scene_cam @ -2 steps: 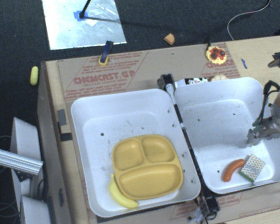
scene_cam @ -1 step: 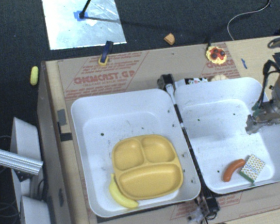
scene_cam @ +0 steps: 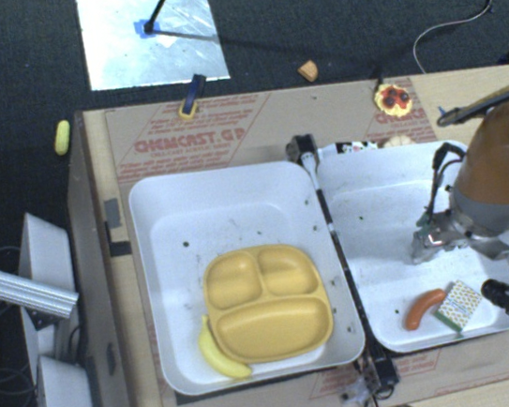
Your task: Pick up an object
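Note:
In the right bin (scene_cam: 374, 180), near its front wall, lie an orange sausage (scene_cam: 424, 308) and a small green-and-white patterned box (scene_cam: 458, 306), side by side. My gripper (scene_cam: 426, 244) hangs low over the middle of that bin, behind the sausage and apart from it, and I see nothing held in it. The left bin (scene_cam: 167, 220) holds a yellow divided plate (scene_cam: 267, 302) with a yellow banana (scene_cam: 218, 355) against its front left edge.
A small toy pizza (scene_cam: 393, 98) rests on the bench behind the right bin. A blue-and-yellow tool (scene_cam: 191, 96) sits at the bench's back edge. The grey-and-orange arm (scene_cam: 505, 165) covers the right bin's right side.

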`<state>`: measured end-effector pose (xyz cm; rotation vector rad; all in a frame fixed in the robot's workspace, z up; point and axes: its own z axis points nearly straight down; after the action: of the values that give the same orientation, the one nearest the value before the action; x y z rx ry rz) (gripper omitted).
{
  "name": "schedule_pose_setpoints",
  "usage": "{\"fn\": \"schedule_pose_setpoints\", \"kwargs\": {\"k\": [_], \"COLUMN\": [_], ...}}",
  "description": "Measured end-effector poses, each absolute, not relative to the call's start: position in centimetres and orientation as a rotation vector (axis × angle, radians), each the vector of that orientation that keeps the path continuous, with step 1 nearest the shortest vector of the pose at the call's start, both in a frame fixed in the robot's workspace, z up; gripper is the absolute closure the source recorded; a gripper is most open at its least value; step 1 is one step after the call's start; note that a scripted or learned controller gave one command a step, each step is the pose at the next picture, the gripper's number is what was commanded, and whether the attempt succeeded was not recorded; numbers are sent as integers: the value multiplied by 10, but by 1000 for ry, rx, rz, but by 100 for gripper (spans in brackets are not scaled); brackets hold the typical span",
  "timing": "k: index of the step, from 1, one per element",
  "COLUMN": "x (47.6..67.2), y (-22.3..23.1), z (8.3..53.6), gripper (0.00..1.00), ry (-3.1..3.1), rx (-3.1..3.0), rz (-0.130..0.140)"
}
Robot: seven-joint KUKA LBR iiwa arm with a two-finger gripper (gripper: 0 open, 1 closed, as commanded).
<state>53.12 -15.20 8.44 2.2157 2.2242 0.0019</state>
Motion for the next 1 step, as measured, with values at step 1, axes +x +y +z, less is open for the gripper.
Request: {"fn": "schedule_pose_setpoints", "kwargs": {"k": [1], "x": [532], "y": [-106], "z": [185], "gripper": [100], "ry": [2224], "rx": [2215], "rz": [4]}}
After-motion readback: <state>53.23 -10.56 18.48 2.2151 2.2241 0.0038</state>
